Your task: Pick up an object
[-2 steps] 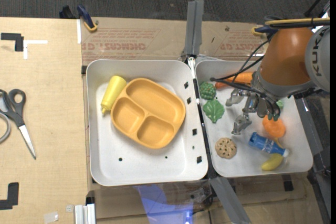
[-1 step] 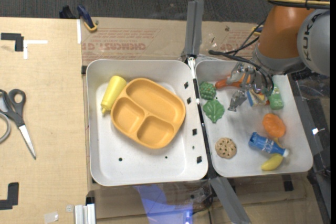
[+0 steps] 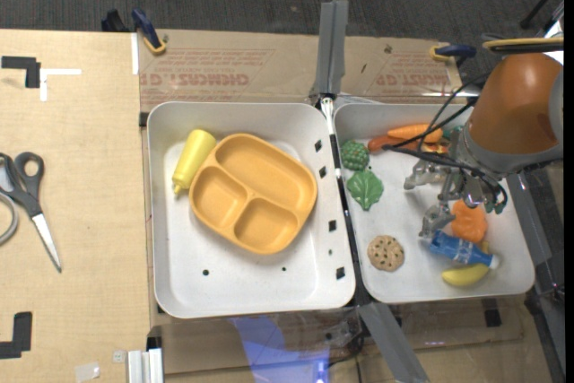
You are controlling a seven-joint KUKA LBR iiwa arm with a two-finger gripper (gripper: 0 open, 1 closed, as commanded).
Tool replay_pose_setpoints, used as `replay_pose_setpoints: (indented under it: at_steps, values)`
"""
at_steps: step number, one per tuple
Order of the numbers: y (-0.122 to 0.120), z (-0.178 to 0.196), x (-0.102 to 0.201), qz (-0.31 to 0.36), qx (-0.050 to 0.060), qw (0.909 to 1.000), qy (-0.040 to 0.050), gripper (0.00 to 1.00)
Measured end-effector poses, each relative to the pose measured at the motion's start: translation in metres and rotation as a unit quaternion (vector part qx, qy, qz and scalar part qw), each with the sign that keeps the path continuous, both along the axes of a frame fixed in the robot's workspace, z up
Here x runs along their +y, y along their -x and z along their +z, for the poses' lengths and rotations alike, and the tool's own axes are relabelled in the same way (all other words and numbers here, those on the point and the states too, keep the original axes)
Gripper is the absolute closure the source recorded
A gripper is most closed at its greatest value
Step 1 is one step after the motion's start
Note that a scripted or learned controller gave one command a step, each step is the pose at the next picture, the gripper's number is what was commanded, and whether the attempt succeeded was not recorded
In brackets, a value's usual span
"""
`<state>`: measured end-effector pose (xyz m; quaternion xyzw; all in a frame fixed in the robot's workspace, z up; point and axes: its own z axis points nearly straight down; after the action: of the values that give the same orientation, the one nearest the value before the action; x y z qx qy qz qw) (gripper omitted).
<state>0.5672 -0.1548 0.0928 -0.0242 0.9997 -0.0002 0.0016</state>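
Nearest the camera, at the bottom edge of the right bin (image 3: pixel 395 287), lie a banana (image 3: pixel 465 276) and, touching it at its 12 o'clock, a blue bottle (image 3: pixel 459 249). At 9 o'clock from those two, well apart from them, a cookie (image 3: pixel 386 253) sits on the bin floor.

My gripper (image 3: pixel 453 197) hangs over the right half of this bin, with my orange band (image 3: pixel 513 103) above it at about 1 o'clock. Whether my gripper is wide or narrow I cannot tell; the metal parts blur together from this height, and I see nothing clearly held.

Just at 5 o'clock from my gripper, close under it, lies an orange object (image 3: pixel 468 220), partly hidden by my metalwork; I cannot tell if I touch it. The blue bottle lies just beyond it at 6 o'clock. A carrot (image 3: pixel 405 135) lies at 10 o'clock from my gripper, near the bin's back wall. Two green pieces rest at my 9 o'clock against the bin's left wall: a knobbly one (image 3: pixel 355 155) and, just below it, a leafy one (image 3: pixel 365 189).

Across the divider, the left bin (image 3: pixel 242 291) holds a yellow divided plate (image 3: pixel 251 193) with a yellow bottle (image 3: pixel 191 159) leaning at its 10 o'clock edge.

On the bench at far 9 o'clock lie scissors (image 3: pixel 34 202).
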Motion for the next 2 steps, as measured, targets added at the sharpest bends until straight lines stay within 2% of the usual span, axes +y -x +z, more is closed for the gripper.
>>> replay_pose_setpoints:
  at_steps: [1, 2]
  values:
    - [0.0609, 0.0008, -0.0509, 0.084, -0.001, 0.9965, 0.0004, 0.0]
    - [0.0709, 0.0024, -0.0606, 0.109, -0.005, 0.9941, -0.0018, 0.0]
